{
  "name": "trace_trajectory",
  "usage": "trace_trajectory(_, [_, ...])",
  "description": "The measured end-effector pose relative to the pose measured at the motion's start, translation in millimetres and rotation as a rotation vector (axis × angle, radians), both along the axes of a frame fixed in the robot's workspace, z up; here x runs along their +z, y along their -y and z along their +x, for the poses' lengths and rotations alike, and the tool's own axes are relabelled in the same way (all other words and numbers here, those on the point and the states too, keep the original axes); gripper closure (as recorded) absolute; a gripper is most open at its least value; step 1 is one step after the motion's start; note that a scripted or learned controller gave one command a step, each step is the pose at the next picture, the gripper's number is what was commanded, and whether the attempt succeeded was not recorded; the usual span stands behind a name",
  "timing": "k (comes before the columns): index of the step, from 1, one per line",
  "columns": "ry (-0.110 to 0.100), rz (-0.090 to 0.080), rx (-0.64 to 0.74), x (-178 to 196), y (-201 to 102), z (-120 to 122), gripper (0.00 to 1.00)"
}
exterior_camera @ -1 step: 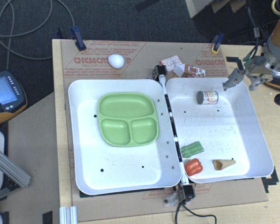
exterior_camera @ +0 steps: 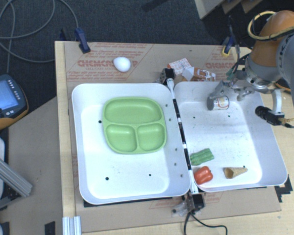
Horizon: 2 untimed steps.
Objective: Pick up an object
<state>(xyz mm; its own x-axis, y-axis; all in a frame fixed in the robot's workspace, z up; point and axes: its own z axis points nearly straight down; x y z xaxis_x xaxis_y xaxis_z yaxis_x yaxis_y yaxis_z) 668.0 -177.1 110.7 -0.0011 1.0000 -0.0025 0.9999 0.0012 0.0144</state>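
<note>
Nearest the lens, a red object, a green object and a tan piece are seen at six o'clock in the right bin. Nothing is judged lifted yet. At twelve o'clock the gripper is lowered beside a small silvery object; its opening cannot be told. Leftward, a green divided tray is held by the left bin, on a wooden bench over dark carpet
</note>
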Motion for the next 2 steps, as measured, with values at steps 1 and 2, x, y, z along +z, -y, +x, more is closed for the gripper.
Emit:
trace_trajectory(1, [-0.016,0.004,0.001,-26,-46,-1,0.00])
trace_trajectory(2, [-0.016,0.004,0.000,-26,-72,-8,0.00])
